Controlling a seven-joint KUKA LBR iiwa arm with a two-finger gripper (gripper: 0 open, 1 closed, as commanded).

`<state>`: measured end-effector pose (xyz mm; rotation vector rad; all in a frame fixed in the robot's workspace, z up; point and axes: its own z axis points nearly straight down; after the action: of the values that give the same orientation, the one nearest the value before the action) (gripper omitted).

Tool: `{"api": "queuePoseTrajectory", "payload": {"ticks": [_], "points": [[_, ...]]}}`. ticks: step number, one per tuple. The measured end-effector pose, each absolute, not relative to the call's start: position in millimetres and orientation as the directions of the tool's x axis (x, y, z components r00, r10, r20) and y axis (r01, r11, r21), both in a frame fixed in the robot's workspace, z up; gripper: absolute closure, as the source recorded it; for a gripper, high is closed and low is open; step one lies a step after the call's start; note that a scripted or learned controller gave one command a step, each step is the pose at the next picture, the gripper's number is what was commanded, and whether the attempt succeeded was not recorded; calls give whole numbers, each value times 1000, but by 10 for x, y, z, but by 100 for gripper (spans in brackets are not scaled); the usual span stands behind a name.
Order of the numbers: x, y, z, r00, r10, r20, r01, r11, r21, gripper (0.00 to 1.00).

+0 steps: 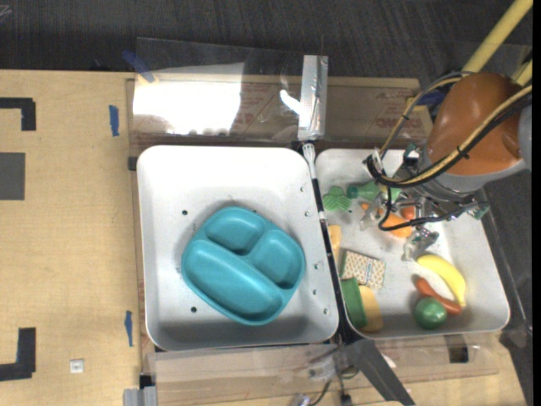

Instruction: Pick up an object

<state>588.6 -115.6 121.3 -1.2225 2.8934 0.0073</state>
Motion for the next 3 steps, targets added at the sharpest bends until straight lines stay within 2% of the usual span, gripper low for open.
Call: {"api": "queuePoseTrajectory", "payload": {"ticks": [1, 2, 3], "points": [[6170, -1184, 891, -746, -666, -10, -666, 746, -6, 0], [5742, -1309, 894, -720, -694, -9, -694, 720, -7, 0], [5920, -940, 897, -752, -659, -13, -659, 752, -9, 0]]}}
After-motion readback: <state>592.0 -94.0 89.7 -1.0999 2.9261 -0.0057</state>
